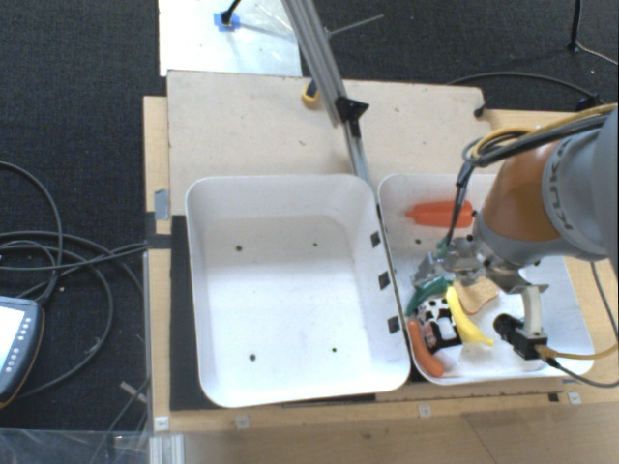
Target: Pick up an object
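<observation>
A: What is sitting around the bench?
B: A tangle of black cables is trailing over the dark carpet on the left, beside a grey handheld screen.
A: And above it?
B: A slanted grey metal pole is crossing a white sheet

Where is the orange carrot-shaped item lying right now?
The orange carrot-shaped item lies in the right bin, near its far wall, just left of the arm's orange band and beyond the yellow piece.

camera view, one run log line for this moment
tool low in right bin | above yellow piece, green piece | orange carrot apart | grasp unconfirmed
</observation>
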Controlling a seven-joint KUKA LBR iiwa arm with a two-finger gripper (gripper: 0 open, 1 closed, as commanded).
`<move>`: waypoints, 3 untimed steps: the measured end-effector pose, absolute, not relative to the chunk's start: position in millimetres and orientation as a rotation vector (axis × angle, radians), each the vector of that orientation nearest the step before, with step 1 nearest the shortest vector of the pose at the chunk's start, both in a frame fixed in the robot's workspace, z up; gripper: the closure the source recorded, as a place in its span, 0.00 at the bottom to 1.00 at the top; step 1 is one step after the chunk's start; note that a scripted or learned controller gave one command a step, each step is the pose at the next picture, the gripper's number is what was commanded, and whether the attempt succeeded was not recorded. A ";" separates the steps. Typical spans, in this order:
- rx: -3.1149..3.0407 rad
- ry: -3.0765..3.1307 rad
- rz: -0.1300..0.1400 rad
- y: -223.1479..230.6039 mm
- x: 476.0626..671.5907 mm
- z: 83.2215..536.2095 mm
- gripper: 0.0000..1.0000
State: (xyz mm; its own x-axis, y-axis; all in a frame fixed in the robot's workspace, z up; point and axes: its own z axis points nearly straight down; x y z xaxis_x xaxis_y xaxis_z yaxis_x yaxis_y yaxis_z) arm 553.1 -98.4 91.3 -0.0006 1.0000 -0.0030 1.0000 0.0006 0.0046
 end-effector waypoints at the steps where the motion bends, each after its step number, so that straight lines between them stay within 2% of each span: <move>1: 2.214 2.217 0.008 -98.5 554.8 104.6 1.00; 3: 2.211 2.222 0.008 -97.4 549.2 227.0 1.00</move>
State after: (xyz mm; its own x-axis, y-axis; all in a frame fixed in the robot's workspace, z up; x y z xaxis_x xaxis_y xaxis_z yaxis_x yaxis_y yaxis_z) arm 549.2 -97.4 227.0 -0.0050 1.0000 -0.0011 1.0000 0.0050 0.0082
